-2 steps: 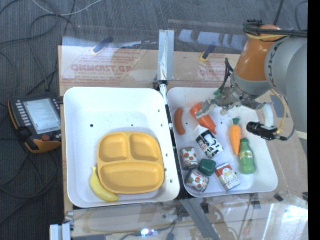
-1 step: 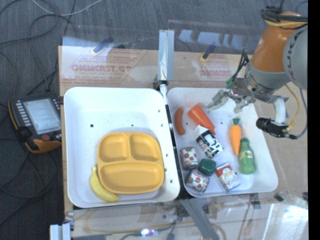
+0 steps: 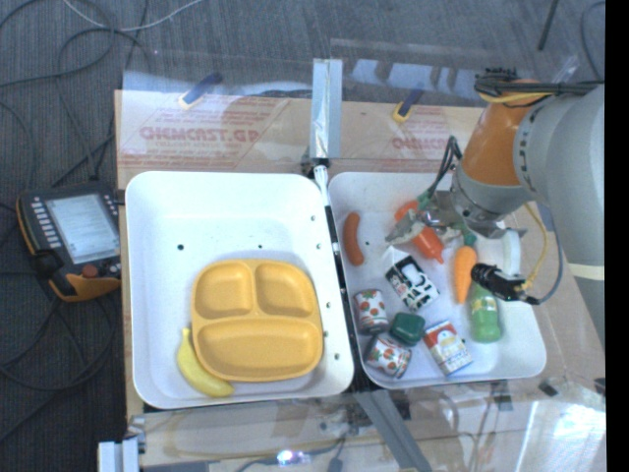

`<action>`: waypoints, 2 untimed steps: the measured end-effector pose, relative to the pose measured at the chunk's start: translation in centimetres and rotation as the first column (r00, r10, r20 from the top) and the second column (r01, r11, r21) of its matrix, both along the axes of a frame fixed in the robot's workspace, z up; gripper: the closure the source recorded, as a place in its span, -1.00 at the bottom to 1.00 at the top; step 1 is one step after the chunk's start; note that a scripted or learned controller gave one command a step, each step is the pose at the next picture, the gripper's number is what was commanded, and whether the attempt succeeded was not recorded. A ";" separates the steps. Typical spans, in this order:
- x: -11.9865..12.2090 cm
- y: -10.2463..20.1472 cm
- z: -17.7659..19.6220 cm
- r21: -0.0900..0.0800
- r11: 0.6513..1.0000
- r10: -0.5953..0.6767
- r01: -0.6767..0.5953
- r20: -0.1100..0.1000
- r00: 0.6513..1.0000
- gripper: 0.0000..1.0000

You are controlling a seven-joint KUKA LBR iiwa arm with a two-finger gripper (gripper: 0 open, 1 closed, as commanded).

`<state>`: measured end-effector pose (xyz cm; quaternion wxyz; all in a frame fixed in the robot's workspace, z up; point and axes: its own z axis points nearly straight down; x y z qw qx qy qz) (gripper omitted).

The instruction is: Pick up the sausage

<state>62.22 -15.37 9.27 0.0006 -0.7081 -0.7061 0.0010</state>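
dark carpet surrounds the bench with two glossy white bins. in the right bin the gripper hangs low, its thin metal fingers spread slightly, nothing between them. just beneath lies an orange carrot. the sausage, smooth and reddish, lies near the left wall, apart. the left bin holds a yellow divided plate.

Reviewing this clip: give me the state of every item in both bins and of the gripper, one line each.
sausage: lying flat in the right bin, by its left wall, not gripped.
gripper: low over the right bin, right of the sausage.
carrot: lying flat.
green bottle: lying on its side.
yellow tray: flat in the left bin.
banana: against the tray's lower-left edge.
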 end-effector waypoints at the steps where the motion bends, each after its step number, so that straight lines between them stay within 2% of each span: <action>1: 0.0 0.1 0.8 0.002 1.000 0.001 -0.001 -0.001 1.000 1.00; 2: 2.0 8.9 8.9 0.000 1.000 -0.027 0.027 -0.001 1.000 1.00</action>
